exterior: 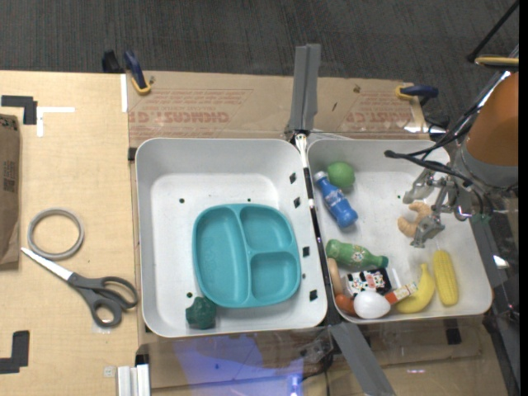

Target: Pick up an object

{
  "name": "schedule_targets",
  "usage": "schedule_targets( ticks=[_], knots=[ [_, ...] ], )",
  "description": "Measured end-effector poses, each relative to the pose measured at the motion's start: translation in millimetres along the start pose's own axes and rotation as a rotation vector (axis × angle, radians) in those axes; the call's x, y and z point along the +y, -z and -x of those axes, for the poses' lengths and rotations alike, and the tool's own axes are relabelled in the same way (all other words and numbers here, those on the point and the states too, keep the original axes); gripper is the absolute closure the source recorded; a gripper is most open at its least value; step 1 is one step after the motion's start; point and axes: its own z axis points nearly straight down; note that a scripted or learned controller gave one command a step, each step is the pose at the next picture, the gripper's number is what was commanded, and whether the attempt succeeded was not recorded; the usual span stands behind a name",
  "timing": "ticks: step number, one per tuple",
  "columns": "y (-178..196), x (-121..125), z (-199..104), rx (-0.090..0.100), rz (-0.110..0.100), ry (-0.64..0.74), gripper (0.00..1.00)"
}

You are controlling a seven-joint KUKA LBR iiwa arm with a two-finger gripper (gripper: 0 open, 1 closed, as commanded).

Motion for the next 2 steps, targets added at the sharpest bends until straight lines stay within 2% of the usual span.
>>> schedule_targets(
  ticks=[1,2],
  knots=[
    [-23.6,-10.0,-66.8,-0.002,-0.001,-0.115,0.0],
    [-14.0,-8.4,-65.0,-0.005,-0.002,-0.111,1.0]
  ],
)
